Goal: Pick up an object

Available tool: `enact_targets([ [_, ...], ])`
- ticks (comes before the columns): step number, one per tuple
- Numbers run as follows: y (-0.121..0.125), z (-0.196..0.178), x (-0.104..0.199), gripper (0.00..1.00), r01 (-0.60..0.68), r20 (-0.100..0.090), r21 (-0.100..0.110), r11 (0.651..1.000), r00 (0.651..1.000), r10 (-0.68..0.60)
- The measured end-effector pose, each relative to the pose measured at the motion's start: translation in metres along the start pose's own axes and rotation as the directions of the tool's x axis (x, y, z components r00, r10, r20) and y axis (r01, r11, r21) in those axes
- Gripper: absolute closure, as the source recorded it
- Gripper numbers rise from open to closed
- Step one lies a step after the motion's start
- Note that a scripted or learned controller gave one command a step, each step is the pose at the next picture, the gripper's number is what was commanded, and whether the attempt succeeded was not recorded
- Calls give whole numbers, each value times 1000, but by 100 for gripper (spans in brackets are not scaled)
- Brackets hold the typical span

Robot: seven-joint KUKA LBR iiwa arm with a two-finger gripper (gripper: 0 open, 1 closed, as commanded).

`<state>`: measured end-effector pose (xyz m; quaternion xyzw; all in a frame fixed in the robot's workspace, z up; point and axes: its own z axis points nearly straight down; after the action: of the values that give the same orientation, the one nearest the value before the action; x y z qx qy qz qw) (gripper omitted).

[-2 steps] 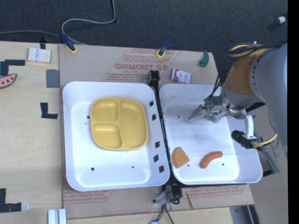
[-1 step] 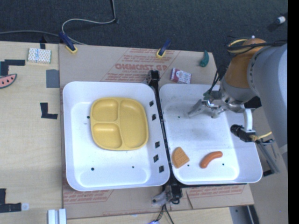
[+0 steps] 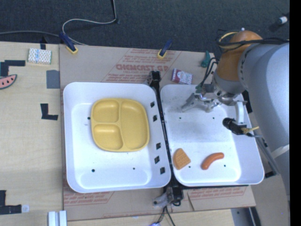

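- Gripper (image 3: 194, 102) hangs over the far part of the right bin (image 3: 244, 175), its metal fingers pointing toward the divider; whether they are spread or closed cannot be made out, and nothing shows between them.
- Grey arm (image 3: 268, 79) with its orange band (image 3: 235, 55) reaches in from the right edge above that bin.
- Near the right bin's front wall lie a toy sausage (image 3: 212, 160) and, to its left and apart from it, a small tan cracker-like piece (image 3: 181, 158); both rest on the bin floor, well apart from the gripper.
- Left bin (image 3: 77, 173) holds a yellow divided plate (image 3: 120, 125) with three compartments, lying flat toward the far side.
- Both bins sit on cardboard (image 3: 136, 65) on the bench.
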<state>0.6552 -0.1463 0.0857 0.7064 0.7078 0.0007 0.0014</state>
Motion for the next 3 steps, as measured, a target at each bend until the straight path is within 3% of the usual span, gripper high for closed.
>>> enact_targets([
  [1,-18,0,20,0,-1,1,2,1000,1000,1],
  [2,-55,0,35,0,-1,2,1,1000,1000,1],
  [3,-8,0,44,0,-1,0,1,1000,1000,1],
])
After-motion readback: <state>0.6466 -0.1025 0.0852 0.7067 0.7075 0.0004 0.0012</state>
